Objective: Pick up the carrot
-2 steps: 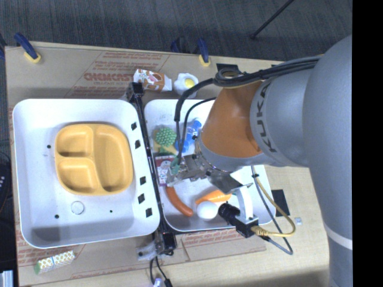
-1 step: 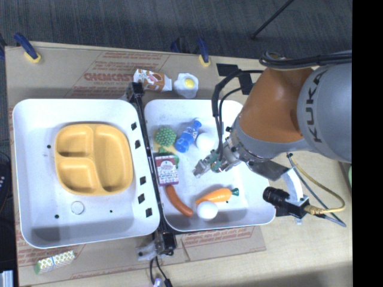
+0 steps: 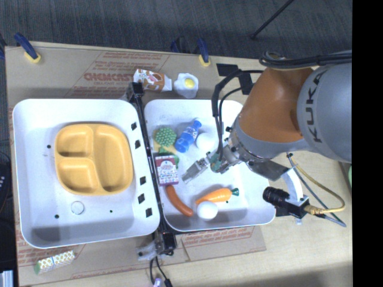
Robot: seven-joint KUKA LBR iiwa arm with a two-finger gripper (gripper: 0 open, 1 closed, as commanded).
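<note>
The carrot (image 3: 215,195) is orange with a green tip pointing right. It lies near the front of the right bin (image 3: 254,217), between a white egg (image 3: 207,210) and a red-brown sausage (image 3: 178,201). My gripper (image 3: 203,167) hangs over the middle of that bin, just above and slightly left of the carrot and apart from it. Nothing shows in its grasp. The grey and orange arm covers the bin's right part.
A red packet (image 3: 167,169), a green bumpy ball (image 3: 166,137) and a blue bottle (image 3: 188,135) lie in the right bin's left half. The left bin (image 3: 30,124) holds a yellow divided tray (image 3: 94,158). A small carton (image 3: 149,79) and a yellow-white item (image 3: 187,84) sit behind the bins.
</note>
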